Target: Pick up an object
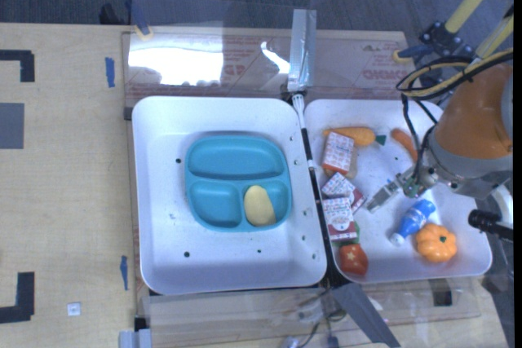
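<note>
The right bin [469,269] holds several small things. Three red and white cartons [338,152] lie in a row along its left side, with a red tomato [352,258] below them. An orange carrot [352,134] and a second orange piece [402,141] lie at the back. A blue and white bottle [412,220] and an orange pumpkin [435,243] sit at the front right. My gripper [377,200] hangs over the middle of this bin, pointing down-left, between the cartons and the bottle. Nothing shows in its grip.
The left bin [155,175] carries a blue divided plate [236,163] with a yellow oval thing [259,205] in its lower right compartment. A clear divider [300,53] stands behind the bins. The orange-banded arm [481,126] and its cables cover the right bin's far right corner.
</note>
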Robot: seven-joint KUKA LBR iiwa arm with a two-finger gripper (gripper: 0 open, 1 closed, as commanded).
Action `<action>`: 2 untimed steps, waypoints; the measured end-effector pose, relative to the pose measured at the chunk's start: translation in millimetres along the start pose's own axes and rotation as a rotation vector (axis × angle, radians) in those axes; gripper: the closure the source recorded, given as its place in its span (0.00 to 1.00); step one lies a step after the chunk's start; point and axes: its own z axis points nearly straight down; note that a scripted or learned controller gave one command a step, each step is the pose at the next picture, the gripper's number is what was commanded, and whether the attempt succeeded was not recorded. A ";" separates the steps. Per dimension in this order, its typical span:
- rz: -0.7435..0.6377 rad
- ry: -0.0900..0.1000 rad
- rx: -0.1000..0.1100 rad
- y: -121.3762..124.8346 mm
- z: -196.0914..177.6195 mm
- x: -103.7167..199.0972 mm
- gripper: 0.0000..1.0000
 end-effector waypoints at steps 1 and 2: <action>-0.020 0.005 0.008 52.7 13.4 -51.6 0.00; -0.019 -0.001 -0.001 54.7 -0.3 -53.8 1.00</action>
